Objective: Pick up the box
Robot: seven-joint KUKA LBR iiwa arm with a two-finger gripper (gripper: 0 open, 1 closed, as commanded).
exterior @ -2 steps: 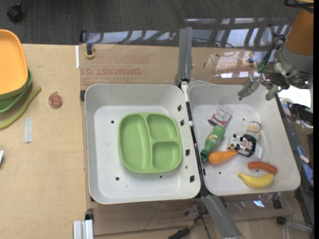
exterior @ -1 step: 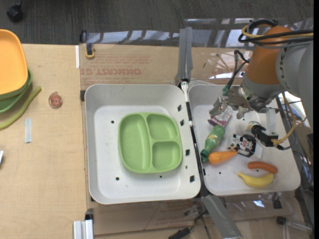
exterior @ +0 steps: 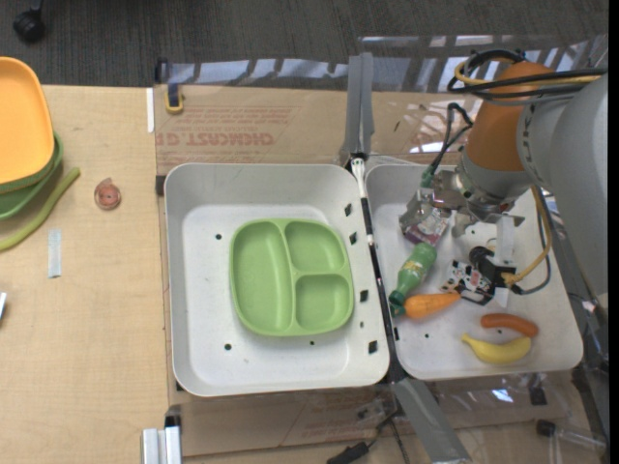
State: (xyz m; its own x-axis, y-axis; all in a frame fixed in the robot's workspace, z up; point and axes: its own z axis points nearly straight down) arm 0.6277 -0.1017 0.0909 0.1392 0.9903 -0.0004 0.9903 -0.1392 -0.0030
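A small grey-purple box (exterior: pixel 424 224) lies in the upper left part of the right bin (exterior: pixel 551 351). My gripper (exterior: pixel 441 201) hangs right over the box's upper right edge, at or just above it. The gripper's dark metal parts blend with the box, so contact cannot be judged. The grey arm with its orange band (exterior: pixel 503 129) reaches in from the right above the bin.
In the right bin lie a green bottle (exterior: pixel 414 271), a carrot (exterior: pixel 431 304), a small black-and-white printed item (exterior: pixel 474 273), a red sausage (exterior: pixel 509 324) and a banana (exterior: pixel 496 347). The left bin (exterior: pixel 193 356) holds a green divided plate (exterior: pixel 292 277).
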